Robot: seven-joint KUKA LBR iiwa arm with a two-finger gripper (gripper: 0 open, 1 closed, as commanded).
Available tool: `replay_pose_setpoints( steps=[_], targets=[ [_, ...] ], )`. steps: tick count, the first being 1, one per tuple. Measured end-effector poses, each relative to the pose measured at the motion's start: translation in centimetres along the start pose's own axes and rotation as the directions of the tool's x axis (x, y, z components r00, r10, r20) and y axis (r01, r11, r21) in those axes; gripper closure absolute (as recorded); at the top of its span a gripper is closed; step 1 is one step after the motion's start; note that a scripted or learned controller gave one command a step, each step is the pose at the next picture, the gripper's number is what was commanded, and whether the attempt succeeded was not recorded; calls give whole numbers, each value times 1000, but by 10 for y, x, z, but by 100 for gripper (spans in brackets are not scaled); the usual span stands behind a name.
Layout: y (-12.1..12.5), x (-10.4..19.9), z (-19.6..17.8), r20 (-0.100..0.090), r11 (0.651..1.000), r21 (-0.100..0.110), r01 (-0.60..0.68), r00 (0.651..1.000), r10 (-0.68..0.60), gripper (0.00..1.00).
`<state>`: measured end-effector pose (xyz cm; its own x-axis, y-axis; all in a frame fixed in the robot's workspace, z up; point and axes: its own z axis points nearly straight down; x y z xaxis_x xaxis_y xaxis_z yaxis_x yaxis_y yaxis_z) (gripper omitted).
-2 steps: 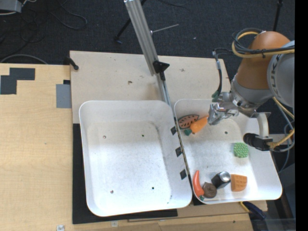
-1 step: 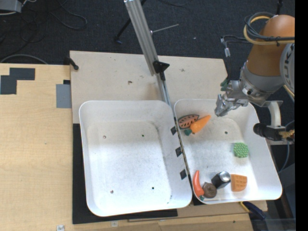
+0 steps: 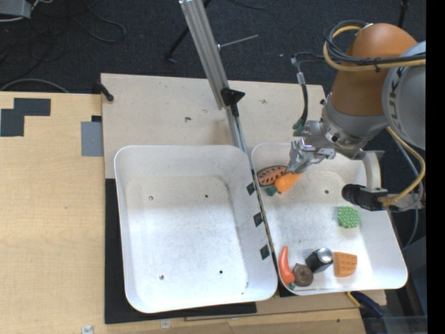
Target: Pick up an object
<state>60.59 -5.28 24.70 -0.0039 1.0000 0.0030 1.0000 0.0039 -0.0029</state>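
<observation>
Orange carrot (image 3: 286, 182) lay directly under the gripper (image 3: 297, 164), long axis slanting down-left; whether it pinched the carrot, unclear.

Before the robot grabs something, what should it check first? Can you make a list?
1. Gripper above right bin: ok.
2. Gripper close to the orange toy and striped toy: ok.
3. A toy held already: cannot tell.
4. Those two toys apart enough to grab one: not ok, they touch.
5. Other choices nearby: ok, green toy, orange wedge, red pepper.
</observation>
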Motion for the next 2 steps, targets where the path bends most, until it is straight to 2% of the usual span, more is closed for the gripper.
replay_pose_setpoints(
  steps=[1, 2],
  targets=[
    [-13, 47, 13, 1, 1000, 3, 0, 1000, 0, 100],
    [-14, 106, 13, 1, 1000, 1, 1, 1000, -1, 100]
  ],
)
